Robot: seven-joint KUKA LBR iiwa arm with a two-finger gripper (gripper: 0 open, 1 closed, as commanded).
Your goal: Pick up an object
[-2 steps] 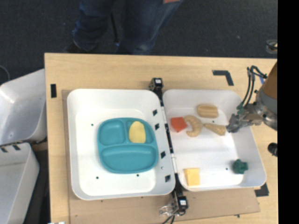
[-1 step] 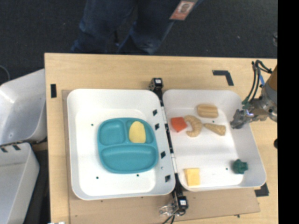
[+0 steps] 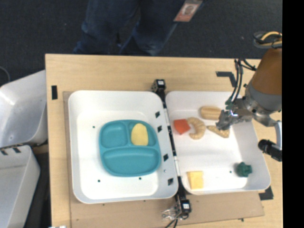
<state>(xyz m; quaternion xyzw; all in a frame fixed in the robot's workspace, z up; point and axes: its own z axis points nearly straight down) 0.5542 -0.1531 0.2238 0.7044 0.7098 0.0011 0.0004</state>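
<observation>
Yellow block [image 3: 195, 179] lower middle; gripper [image 3: 224, 124] right of centre over tan piece [image 3: 220, 132], possibly touching; finger spread unclear.

You have one fixed camera, mounted above the bench [image 3: 142, 70] and looking down on it at a slant. It faces across the bench toward the far edge, where dark floor and a standing person's legs [image 3: 123, 18] fill the top of the view. It sits far enough back that you see both white bins whole: the left bin [image 3: 80, 141] and the right bin [image 3: 213, 175], side by side at the centre. The arm [image 3: 267, 80] enters from your right edge. With a single view, you have nothing to cross-check against.
</observation>
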